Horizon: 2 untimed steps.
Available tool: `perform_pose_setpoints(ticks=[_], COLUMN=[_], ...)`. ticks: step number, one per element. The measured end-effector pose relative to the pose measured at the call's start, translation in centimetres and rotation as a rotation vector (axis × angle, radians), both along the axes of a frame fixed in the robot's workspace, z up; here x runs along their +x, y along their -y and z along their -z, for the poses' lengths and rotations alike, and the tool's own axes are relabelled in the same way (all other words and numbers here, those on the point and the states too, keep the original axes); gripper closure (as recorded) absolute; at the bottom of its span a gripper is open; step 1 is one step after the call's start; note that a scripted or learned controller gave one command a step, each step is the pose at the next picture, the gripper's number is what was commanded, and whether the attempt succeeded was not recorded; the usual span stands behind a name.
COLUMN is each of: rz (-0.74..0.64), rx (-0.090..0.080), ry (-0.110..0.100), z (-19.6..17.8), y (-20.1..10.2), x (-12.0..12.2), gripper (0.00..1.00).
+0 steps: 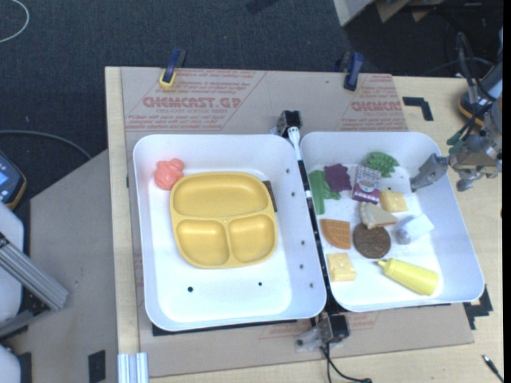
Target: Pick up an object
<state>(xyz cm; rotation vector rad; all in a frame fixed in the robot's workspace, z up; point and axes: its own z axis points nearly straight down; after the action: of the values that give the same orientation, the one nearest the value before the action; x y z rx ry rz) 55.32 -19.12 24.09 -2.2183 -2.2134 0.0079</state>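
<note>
The right bin holds several toy foods: a green leafy piece, purple grapes, a green pod, a yellow cheese cube, a brown round cookie, an orange waffle square, a pale yellow cracker and a yellow squeeze bottle. My gripper hangs over the bin's far right corner, just right of the leafy piece. Its two grey fingers stand spread apart, open, with nothing between them.
The left bin carries a yellow three-compartment plate and a pink toy at its far left corner. Clamps hold the cardboard base at the back. A black bracket sits between the bins.
</note>
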Motion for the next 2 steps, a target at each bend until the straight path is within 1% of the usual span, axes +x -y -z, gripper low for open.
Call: perform_pose_setpoints(ticks=[1, 2], rz=[-0.002, -0.002], rx=[-0.002, 0.001], ry=[0.010, 0.002], z=[-0.5, 5.8], y=[0.0, -0.3], x=[0.2, 0.4], gripper=[0.00, 0.00])
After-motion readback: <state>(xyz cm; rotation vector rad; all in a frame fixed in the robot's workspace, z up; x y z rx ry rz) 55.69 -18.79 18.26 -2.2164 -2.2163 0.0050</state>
